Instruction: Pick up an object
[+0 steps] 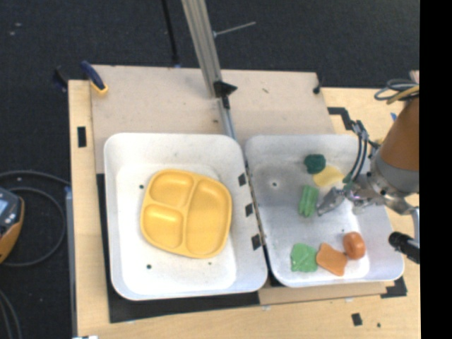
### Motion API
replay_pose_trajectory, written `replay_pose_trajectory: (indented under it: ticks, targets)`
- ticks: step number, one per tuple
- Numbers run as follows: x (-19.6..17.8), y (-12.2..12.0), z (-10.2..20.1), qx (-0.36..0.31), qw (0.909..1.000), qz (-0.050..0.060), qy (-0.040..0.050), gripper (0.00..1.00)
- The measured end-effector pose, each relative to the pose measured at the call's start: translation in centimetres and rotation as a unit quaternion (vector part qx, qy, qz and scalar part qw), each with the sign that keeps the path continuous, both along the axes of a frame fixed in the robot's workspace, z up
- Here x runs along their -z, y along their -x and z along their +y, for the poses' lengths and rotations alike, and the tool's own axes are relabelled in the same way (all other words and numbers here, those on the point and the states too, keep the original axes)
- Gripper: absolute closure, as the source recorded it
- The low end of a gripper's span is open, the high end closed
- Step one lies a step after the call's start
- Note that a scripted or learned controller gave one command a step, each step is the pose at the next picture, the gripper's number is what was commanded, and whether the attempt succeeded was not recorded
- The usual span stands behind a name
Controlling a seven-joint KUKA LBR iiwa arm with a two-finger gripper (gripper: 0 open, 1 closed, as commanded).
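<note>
My gripper (pixel 329 203) hangs low over the middle of the right bin (pixel 272 164), reaching in from the right. Just left of it lies a light green oblong piece (pixel 308 201), very close to the gripper's tip; I cannot tell whether they touch. Behind the gripper sit a dark green lump (pixel 315 163) and a pale yellow piece (pixel 327 176). Toward the bin's front lie a flat green piece (pixel 304 258), an orange wedge (pixel 331 259) and a red-orange lump (pixel 354 245). Nothing shows held in the gripper.
The left bin (pixel 127 161) holds a yellow divided plate (pixel 187 212). A metal post (pixel 205 41) rises from the bench behind the bins. The arm's orange band (pixel 406 141) and grey wrist overhang the right bin's right side.
</note>
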State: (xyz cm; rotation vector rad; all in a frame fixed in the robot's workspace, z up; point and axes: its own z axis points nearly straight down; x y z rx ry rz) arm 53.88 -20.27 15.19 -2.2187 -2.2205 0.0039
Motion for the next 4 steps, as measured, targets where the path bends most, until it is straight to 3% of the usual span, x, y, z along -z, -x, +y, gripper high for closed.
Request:
replay_pose_trajectory:
  ticks: [1, 2, 4]
  targets:
    - [5.1, -0.1, -0.1, 0.001, 1.0, -0.003, 0.0009, 0.0]
    - [3.7, -0.2, -0.2, 0.002, 1.0, -0.005, 0.001, 1.0]
    - [-5.8, -0.5, 0.4, -0.001, 1.0, -0.006, 0.0017, 1.0]
